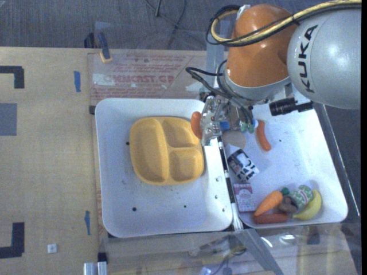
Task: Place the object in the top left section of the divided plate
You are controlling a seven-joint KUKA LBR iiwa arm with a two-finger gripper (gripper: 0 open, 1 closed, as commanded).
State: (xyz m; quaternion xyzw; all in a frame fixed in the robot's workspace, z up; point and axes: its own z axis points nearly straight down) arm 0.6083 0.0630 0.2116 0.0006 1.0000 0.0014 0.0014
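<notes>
The yellow divided plate (166, 150) lies in the left bin (114, 205), and all its sections are bare. My gripper (211, 122) hangs over the wall between the two bins, by the plate's right rim. A small orange-red oblong object (196, 124) shows right against the gripper's left side, over the plate's upper right edge. Part of it is hidden behind the gripper, so I cannot make out whether it is held or lying there.
The right bin (327, 171) holds an orange-red sausage (262, 135), a black-and-white packet (242, 166), a small pink pack (245, 198), a carrot (268, 202), a banana (312, 206) and a few other pieces at its front. The arm's orange band (258, 44) looms over the bins' back edge.
</notes>
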